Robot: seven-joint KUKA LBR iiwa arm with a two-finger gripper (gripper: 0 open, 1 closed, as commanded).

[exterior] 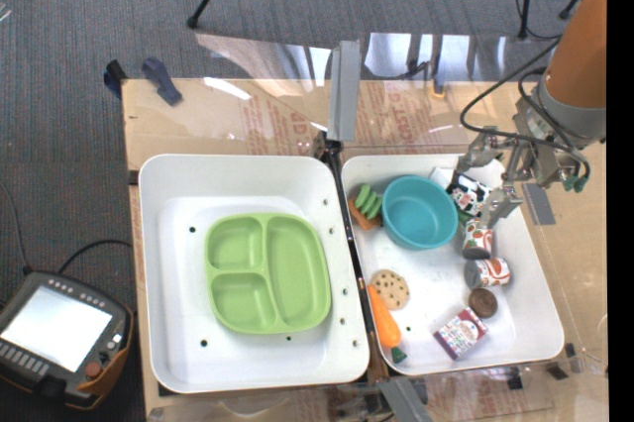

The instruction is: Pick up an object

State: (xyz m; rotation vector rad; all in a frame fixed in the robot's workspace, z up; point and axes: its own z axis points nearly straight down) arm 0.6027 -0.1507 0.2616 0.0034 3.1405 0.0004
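Observation:
My gripper (484,180) hangs over the far right corner of the right bin (525,257), open, with nothing clearly between its fingers. A small black-and-white item (464,194) lies just beneath it, beside a teal bowl (419,210). Below the gripper stand a red-and-white can (477,238) and a second can (487,271) lying on its side. Further forward are a brown round piece (482,302) and a maroon box (460,333). A cookie (389,288), a carrot (384,315) and a green ridged item (369,202) lie along the bin's left side.
The left bin (168,212) holds a green divided plate (267,271). A grey post (344,93) rises behind the seam between the bins. Cables run along the bench at the back right. A tablet (54,326) sits on the floor at lower left.

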